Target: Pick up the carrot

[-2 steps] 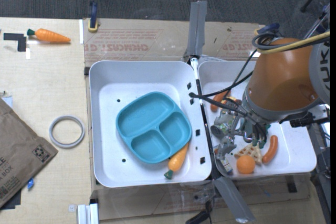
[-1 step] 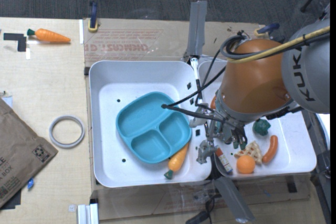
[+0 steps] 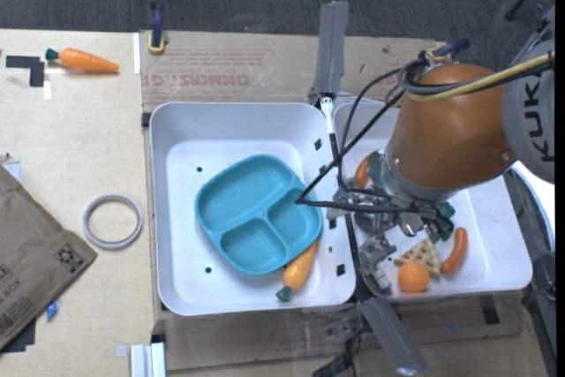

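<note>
carrot [image 3: 299, 270] lies in left bin [image 3: 168, 190], front right part, touching blue divided plate [image 3: 256, 212]; second carrot [image 3: 82, 60] sits far left on bench [image 3: 71, 154]; claw [image 3: 378, 256] over right bin [image 3: 494, 269] near orange ball [image 3: 412, 277], can't tell if it's open

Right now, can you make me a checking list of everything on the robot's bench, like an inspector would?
Surface: two shallow white bins side by side, left bin, right bin, on a pale wooden bench.
Job's things: orange toy carrot with green top lies in the left bin beside the blue three-section plastic plate; a second orange carrot lies on the bench, far left.
Clutter: right bin has an orange ball, a red sausage and a tan cracker.
Gripper: two-finger gripper over the right bin; fingers unclear.
Cables: black cables run along the arm.
Surroundings: grey tape ring, brown cardboard box.
</note>
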Controlling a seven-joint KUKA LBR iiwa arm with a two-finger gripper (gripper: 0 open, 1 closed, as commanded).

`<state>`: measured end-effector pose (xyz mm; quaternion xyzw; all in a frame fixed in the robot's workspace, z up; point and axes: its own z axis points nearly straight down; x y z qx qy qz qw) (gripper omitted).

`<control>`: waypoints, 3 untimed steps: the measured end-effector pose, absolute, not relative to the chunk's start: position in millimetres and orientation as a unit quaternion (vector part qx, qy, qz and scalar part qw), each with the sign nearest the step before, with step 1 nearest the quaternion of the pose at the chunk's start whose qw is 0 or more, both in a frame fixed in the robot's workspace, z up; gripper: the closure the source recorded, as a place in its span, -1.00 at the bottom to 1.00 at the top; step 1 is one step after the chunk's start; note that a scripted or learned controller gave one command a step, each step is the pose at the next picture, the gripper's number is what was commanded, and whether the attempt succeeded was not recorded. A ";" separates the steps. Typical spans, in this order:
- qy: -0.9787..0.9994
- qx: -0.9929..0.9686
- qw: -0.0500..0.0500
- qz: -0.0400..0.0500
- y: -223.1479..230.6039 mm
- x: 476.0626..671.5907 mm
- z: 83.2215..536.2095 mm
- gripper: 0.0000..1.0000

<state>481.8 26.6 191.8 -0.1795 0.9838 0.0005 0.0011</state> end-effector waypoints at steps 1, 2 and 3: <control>0.984 -0.177 0.003 0.001 26.5 483.2 200.8 1.00; 0.966 -0.258 0.002 0.000 -22.7 493.1 249.4 1.00; 0.968 -0.251 0.002 0.000 -67.0 526.7 358.1 1.00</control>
